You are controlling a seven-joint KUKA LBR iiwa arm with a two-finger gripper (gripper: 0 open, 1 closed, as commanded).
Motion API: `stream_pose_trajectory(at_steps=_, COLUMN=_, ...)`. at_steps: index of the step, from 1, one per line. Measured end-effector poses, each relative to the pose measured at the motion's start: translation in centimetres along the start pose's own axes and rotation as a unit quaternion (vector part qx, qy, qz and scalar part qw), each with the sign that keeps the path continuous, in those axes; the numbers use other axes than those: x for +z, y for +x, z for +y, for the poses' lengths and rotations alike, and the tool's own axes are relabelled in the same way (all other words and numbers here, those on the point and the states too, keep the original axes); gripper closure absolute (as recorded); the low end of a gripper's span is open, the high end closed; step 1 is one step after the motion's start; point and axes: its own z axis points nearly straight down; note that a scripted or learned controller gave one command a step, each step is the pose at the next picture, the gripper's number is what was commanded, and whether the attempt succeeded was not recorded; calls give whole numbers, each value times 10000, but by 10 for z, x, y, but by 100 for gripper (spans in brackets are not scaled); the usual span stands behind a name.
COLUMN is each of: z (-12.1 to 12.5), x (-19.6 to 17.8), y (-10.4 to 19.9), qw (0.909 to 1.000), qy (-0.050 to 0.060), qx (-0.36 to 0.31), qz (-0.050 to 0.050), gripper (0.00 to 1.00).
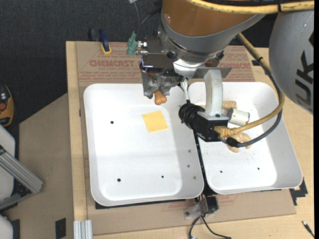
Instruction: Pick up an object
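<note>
Left bin (99, 148): end effector (158, 94) clenched on brown object (160, 99), above yellow square (155, 121).

The single camera sits fixed above my counter (75, 133) and looks down at a slant, so the far edge of the board lies toward the top of the picture and the near edge toward the bottom. It stands close enough that the left bin (134, 148) and the right bin (254, 153) span most of the width, while my own arm (209, 14) comes in from the right and looms large across the top, nearer the lens than the bins. Dark floor (35, 34) shows beyond the counter at the upper left.
</note>
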Motion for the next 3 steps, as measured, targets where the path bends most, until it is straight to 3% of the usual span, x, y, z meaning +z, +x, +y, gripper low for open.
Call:
stream_pose_trajectory(at_steps=2, z=0, x=-20, y=2, qw=10000, qy=-14, qx=-16, qz=3, gripper=100)
stream_pose_trajectory(at_steps=3, z=-3, x=150, y=-2, qw=9999, qy=99, qx=25, qz=-46, gripper=100)
